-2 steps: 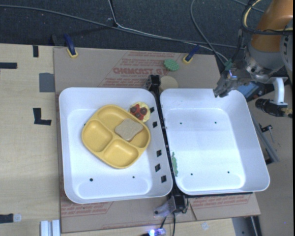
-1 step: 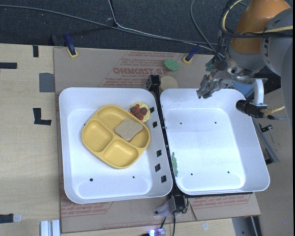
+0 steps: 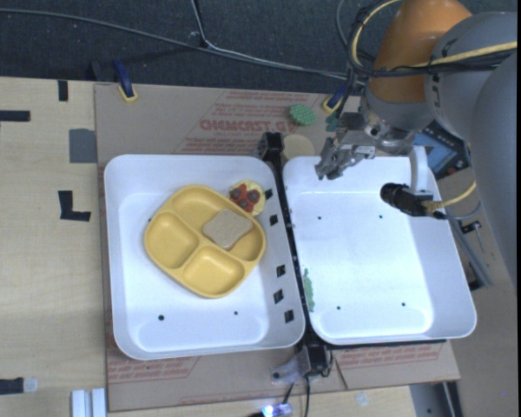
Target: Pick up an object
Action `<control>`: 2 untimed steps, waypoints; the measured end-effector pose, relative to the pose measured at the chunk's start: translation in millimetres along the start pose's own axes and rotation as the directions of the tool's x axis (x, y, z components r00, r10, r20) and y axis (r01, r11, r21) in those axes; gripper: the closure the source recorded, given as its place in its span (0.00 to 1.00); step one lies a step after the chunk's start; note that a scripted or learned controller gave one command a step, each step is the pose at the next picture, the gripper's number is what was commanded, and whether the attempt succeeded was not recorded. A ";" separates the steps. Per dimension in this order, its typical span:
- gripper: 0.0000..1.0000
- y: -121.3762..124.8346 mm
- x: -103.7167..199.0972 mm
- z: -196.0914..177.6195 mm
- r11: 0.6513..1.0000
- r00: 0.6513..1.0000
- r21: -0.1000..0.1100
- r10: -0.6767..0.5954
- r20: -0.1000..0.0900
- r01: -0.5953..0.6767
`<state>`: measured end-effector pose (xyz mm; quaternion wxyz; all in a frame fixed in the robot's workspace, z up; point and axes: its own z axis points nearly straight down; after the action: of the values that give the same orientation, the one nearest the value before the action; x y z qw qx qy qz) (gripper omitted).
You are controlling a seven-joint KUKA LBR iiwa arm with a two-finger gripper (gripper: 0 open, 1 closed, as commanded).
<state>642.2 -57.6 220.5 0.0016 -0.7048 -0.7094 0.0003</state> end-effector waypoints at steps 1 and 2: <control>1.00 2.1 50.4 -9.5 1.000 1.000 -0.002 0.001 0.001 -0.001; 1.00 -4.7 94.2 -4.6 1.000 1.000 0.000 0.002 0.001 -0.002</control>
<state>636.9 36.5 225.3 0.0012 -0.7054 -0.7088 0.0009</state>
